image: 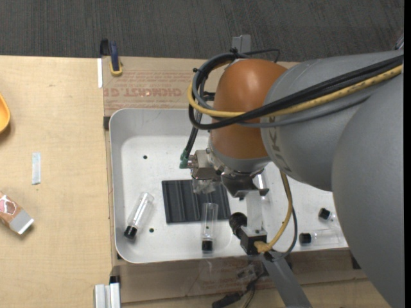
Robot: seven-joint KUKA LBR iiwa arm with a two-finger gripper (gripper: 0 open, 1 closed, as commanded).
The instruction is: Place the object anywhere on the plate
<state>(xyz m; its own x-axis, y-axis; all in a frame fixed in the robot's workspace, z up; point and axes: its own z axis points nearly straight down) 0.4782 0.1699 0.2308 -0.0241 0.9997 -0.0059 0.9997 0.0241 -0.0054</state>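
The hand (207,183) hung over the dark ribbed plate (183,201) in the white bin (128,140); whether it was spread or pinching could not be told. A clear tube (208,226) lay just below it, long axis running toward the bin's near wall, half off the plate

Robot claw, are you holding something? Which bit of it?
Cannot be told. The gripper hangs over the black plate, near a clear tube, fingertips blurred.
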